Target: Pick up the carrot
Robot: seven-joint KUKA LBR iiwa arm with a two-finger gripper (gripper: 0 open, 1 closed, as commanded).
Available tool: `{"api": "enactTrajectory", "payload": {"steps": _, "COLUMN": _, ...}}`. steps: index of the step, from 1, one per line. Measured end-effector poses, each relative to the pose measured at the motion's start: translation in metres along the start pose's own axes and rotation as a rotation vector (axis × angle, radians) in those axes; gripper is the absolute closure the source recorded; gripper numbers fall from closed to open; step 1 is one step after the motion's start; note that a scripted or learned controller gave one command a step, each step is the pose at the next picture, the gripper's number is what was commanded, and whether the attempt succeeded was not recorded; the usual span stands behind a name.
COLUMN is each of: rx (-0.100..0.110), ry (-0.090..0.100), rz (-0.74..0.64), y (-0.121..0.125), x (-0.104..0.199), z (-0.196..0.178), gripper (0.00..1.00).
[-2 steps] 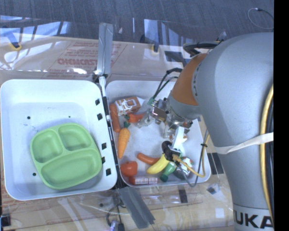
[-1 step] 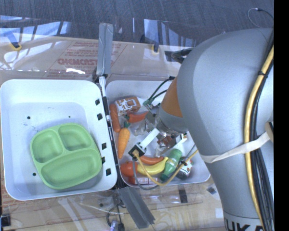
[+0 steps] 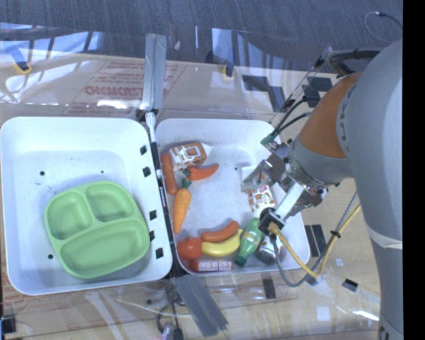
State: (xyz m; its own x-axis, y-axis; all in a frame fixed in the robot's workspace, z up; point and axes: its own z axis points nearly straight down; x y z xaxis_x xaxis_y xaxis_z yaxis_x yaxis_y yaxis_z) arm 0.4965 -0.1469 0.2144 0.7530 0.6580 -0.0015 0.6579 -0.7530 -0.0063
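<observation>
The bench [image 3: 71, 310] is pale wood under a glossy clear sheet that throws back blue-white glare along its far edge, and dark grey carpeted floor [image 3: 198, 6] runs beyond it. A flat board with red print [image 3: 113, 87] lies behind the 2 bins, and a strip of grey tape [image 3: 154, 69] crosses the seam between them at the far side. The left bin [image 3: 28, 161] holds a green plate [image 3: 95, 227] with 3 compartments. In the right bin [image 3: 212, 123], the carrot [image 3: 180, 210] lies close to the left wall with its green top toward the far end and its point toward the near end, just beside a brown sausage [image 3: 168, 173]. A red chilli [image 3: 202, 171] lies a little farther in. A banana [image 3: 223, 246] and a green bottle [image 3: 248, 241] sit along the near wall. The gripper [image 3: 261, 181] hangs over the right half of that bin, well apart from the carrot, right by a small printed packet [image 3: 261, 199] (whether it touches the packet is unclear). From this slant I cannot tell whether the gripper is open or closed, or whether it has hold of anything.
</observation>
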Motion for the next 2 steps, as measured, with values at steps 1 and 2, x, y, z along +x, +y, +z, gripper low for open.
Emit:
{"api": "enactTrajectory", "payload": {"steps": 1, "rx": -0.008, "ry": 0.003, "rz": -0.302, "y": -0.049, "x": 0.020, "z": 0.121, "gripper": 0.00}}
{"api": "enactTrajectory", "payload": {"steps": 2, "rx": -0.001, "ry": -0.001, "rz": -0.440, "y": -0.024, "x": 0.053, "z": 0.124, "gripper": 0.00}}
